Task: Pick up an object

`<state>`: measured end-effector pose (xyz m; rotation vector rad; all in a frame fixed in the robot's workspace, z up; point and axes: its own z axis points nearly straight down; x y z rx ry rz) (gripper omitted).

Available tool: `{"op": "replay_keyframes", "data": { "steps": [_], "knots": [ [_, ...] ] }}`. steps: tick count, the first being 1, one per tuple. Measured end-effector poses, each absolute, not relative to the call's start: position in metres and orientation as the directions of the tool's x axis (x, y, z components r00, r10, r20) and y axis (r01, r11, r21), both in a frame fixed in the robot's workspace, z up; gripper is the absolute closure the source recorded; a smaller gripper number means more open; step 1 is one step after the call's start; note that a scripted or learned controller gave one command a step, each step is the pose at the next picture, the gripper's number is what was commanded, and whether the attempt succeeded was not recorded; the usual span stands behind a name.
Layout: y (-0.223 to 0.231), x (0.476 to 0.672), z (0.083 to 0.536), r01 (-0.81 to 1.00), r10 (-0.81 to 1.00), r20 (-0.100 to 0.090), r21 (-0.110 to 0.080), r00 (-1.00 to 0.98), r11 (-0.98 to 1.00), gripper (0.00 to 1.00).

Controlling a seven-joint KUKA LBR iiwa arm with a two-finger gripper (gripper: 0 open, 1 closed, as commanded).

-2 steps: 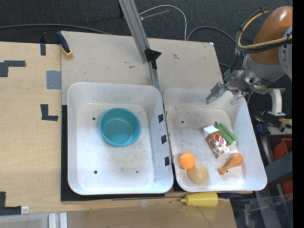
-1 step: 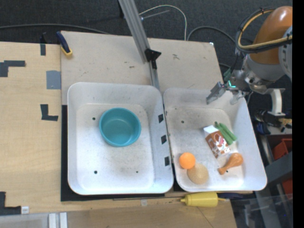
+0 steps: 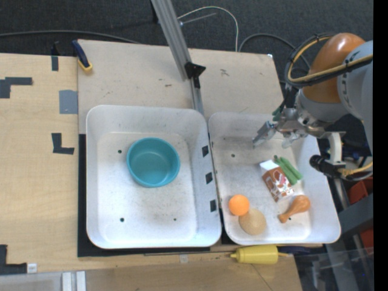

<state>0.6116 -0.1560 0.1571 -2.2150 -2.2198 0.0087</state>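
Hand [image 3: 274, 132] hovers over your right bin's [image 3: 230, 162] far edge, fingers apart, empty; snack packet [image 3: 277, 183] lies near, just below it.

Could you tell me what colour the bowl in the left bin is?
The bowl is teal, seen in the camera view.

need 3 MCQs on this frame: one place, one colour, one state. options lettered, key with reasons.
1. Where is the teal bowl?
A. left bin
B. right bin
C. on the bench outside the bins

2. What colour is the ball in the right bin?
A. blue
B. orange
C. purple

3. How does the end effector stand?
A. above the right bin's far part, nothing between its fingers
B. clamped on the bowl
C. low over the left bin

Key: 1 A, the bowl sits alone there. 2 B, plainly orange beside the tan potato. 3 A, it hangs apart from the items.
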Motion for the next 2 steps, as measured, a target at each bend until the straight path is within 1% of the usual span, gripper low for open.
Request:
{"op": "replay_keyframes", "data": {
  "steps": [1,2],
  "knots": [
    [-0.1513,0.6058,0.0931,1.000,1.000,0.000,-0.009,-0.002,0.002,0.00],
    [-0.1511,0.6058,0.0890,1.000,1.000,-0.002,-0.001,-0.002,0.002,0.00]
  ]
}}
